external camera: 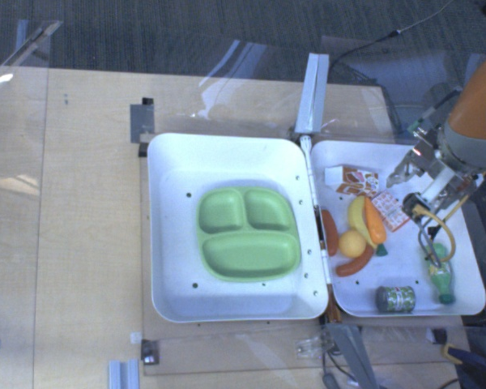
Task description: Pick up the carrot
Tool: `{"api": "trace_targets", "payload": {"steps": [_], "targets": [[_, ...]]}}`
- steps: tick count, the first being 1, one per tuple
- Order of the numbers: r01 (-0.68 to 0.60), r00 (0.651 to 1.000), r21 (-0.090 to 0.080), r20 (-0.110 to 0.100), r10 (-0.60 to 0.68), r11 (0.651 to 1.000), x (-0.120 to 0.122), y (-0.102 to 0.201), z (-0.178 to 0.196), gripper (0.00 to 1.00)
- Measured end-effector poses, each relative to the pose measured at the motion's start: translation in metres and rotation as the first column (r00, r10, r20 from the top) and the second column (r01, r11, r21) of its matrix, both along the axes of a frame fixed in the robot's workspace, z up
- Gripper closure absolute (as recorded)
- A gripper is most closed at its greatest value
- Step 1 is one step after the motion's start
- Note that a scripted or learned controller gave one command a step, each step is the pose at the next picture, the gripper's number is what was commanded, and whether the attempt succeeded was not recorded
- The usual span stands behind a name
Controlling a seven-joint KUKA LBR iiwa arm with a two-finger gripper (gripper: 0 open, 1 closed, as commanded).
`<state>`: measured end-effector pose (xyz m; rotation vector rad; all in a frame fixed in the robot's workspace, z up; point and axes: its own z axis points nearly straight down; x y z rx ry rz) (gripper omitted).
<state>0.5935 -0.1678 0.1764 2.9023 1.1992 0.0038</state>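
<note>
Carrot (375, 223) lying in right bin (470, 298), wedged against banana (357, 215) and lemon (352, 242), touching a packet (391, 210). Gripper (425, 189) just beside it, fingers apart, holding nothing. Likely to pinch banana or packet instead, given 3 crowding neighbours

To my left, a green sectioned plate (248, 232) lay in the left bin (170, 282) on the tabletop (65, 241). In the right bin (470, 298) I saw a banana (357, 215), a lemon (351, 242), two sausages (330, 232), a green can (396, 299), a green bottle (441, 278) and printed packets (358, 179).
</note>
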Motion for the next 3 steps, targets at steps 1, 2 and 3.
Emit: {"api": "trace_targets", "payload": {"steps": [1, 2, 3], "targets": [[-0.211, 0.977, -0.006, 0.010, 0.211, 0.978, -0.032, -0.006, -0.087, 0.00], [-0.212, 0.977, -0.009, 0.015, 0.212, 0.977, -0.029, -0.007, -0.075, 1.00], [-0.258, 0.966, -0.001, 0.002, 0.258, 0.966, -0.070, 0.024, 0.008, 1.00]]}}
